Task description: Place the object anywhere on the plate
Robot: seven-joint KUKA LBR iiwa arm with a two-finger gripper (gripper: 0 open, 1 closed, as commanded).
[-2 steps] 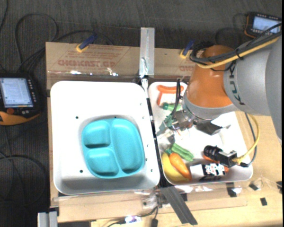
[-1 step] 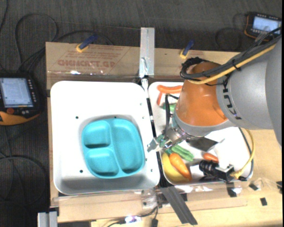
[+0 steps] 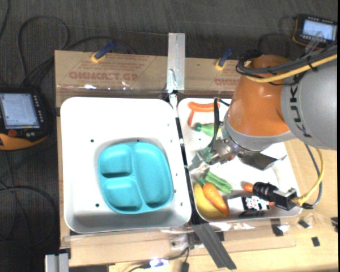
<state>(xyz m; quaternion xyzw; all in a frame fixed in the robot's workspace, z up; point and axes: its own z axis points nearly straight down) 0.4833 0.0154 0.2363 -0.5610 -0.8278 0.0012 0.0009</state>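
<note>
1. The turquoise, three-compartment plastic plate (image 3: 136,176) lies in the left white bin (image 3: 79,123).
2. The gripper (image 3: 207,158) hangs low in the right white bin (image 3: 292,169), just above a green toy vegetable (image 3: 216,180), an orange toy carrot (image 3: 212,194) and a yellow toy banana (image 3: 207,205).
3. Whether its fingers are spread or pinching anything cannot be told.

Grey arm (image 3: 306,103) reaching in from right, wrist lowered

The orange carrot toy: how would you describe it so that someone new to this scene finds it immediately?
Look at the right white bin, the one under the arm. Near its front left corner, the carrot lies on a yellow banana, with a green vegetable just behind. It is the only plain orange, tapered piece there.
</note>
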